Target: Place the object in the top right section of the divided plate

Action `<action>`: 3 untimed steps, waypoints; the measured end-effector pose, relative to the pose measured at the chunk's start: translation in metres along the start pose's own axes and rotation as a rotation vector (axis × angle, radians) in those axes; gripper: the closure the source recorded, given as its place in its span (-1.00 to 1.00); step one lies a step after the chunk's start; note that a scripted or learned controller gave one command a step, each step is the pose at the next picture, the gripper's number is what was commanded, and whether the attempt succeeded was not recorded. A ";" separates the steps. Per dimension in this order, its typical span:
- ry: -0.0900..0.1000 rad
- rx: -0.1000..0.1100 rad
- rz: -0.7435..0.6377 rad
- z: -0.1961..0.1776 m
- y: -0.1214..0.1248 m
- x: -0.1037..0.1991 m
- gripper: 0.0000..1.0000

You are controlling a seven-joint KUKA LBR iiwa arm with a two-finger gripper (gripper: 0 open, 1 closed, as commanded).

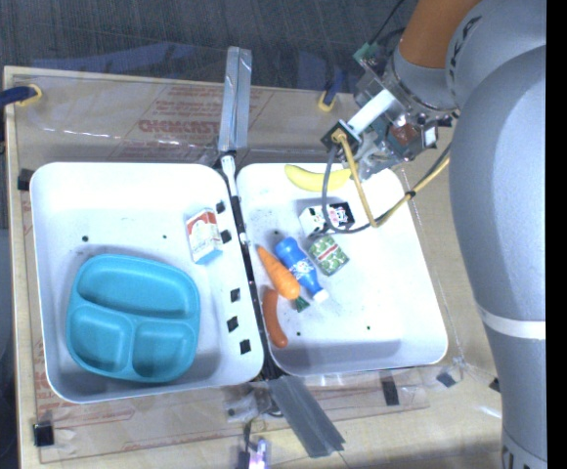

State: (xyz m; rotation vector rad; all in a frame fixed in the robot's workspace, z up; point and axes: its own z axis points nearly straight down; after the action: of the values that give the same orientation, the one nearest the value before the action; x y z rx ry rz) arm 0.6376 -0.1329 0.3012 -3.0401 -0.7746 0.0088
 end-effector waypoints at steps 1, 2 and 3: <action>0.003 -0.002 0.217 -0.071 0.062 -0.046 1.00; 0.000 0.001 0.204 -0.080 0.059 -0.042 1.00; -0.002 0.004 0.194 -0.090 0.056 -0.040 1.00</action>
State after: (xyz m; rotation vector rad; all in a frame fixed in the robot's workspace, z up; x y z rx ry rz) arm 0.6301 -0.2018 0.3906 -3.0979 -0.4759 0.0144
